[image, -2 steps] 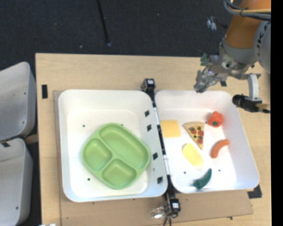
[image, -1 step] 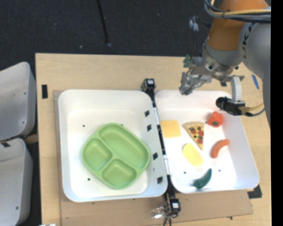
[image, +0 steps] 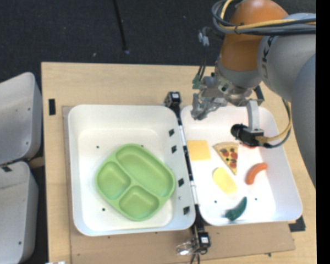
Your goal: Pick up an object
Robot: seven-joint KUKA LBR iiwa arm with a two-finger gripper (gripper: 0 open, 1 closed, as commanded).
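Two bins: left [image: 77, 147] holds green tray [image: 135, 181], right [image: 280, 202] toy foods; jaws' state unclear.

Five small toy foods are lying loose in the right-hand bin [image: 280, 202], none touching another. A flat yellow cheese square [image: 198, 150] is sitting nearest the divider. Just beside it a pizza slice [image: 228, 155] is pointing its tip toward the near edge. Below that a pale yellow oval piece [image: 224, 181] is resting flat. An orange-red sausage [image: 256, 172] is lying tilted farther right, and a dark green curved piece [image: 236, 210] is lying nearest the front rim.
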